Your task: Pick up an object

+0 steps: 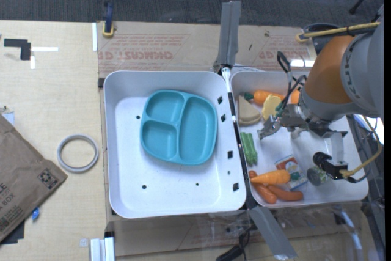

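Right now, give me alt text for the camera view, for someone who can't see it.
A grey robot arm with an orange band reaches from the right, its tool low over the right bin, among toy carrots, a green stick and other small items. The left bin holds a blue divided plate. A tape ring lies on the bench.

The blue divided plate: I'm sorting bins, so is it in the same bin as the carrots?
No, the blue divided plate lies in the left bin, while the carrots lie in the right bin.
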